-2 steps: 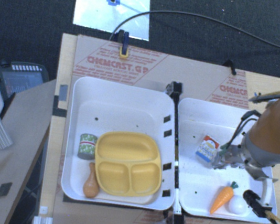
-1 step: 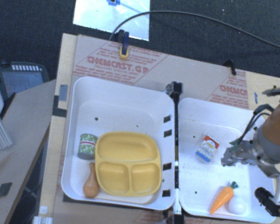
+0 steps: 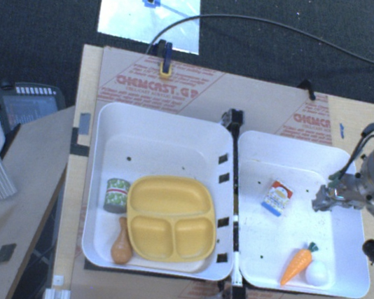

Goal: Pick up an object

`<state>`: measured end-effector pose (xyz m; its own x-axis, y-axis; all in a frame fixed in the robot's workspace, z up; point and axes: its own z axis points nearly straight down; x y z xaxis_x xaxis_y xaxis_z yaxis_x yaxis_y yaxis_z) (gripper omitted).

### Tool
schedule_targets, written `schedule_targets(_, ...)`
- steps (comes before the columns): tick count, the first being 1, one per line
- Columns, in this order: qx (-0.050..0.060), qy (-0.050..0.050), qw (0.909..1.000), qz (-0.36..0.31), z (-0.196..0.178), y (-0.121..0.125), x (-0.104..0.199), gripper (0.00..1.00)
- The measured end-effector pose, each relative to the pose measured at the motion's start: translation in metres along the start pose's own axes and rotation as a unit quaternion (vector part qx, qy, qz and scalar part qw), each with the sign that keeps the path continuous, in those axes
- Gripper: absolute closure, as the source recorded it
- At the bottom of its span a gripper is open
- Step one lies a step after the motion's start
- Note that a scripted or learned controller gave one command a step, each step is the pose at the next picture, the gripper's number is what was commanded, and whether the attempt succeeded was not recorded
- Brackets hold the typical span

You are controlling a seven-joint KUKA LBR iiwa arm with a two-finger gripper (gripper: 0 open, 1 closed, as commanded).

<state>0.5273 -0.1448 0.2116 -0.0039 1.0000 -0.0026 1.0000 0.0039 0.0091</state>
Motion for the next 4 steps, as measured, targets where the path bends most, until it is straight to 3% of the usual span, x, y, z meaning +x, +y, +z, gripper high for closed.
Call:
schedule_targets(1, 0.001, 0.000, 1.0000, 0.000, -0.044, 0.000, 0.000, 1.00)
schedule_targets(4, 0.003, 0.002, 1.0000, -0.003, -0.042, 0.054, 0.163, 1.00)
